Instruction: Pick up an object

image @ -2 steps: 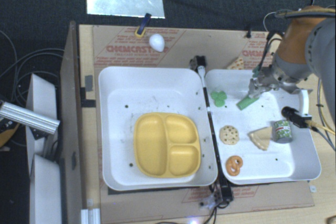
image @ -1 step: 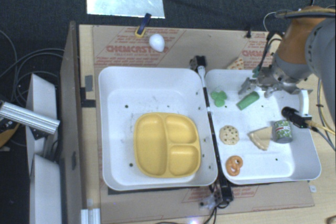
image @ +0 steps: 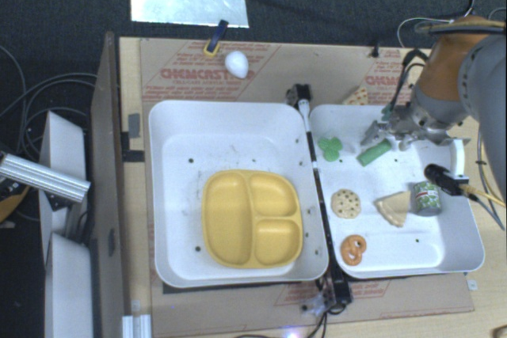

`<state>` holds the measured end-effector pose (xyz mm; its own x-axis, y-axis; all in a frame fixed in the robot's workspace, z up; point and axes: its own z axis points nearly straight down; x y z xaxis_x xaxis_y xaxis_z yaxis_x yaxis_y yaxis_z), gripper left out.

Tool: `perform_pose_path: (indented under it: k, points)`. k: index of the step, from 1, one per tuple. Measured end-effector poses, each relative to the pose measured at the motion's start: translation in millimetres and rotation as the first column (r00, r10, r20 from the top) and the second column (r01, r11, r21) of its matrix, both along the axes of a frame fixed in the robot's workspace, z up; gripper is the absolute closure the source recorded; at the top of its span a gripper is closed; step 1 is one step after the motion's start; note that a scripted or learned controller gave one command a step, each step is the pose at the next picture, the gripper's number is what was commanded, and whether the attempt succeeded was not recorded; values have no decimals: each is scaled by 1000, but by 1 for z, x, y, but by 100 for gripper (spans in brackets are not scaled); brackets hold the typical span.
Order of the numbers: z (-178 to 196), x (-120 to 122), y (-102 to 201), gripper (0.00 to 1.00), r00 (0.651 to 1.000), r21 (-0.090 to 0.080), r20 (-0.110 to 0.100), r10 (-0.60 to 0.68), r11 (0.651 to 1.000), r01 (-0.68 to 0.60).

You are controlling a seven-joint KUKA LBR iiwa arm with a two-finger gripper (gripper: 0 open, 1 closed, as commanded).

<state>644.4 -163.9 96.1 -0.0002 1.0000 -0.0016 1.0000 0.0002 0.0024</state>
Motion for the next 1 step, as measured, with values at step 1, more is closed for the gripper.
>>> perform_pose_path:
  k: [1]
  points:
    - [13,1,0,100,1000,-1,4,4,1000,-4]
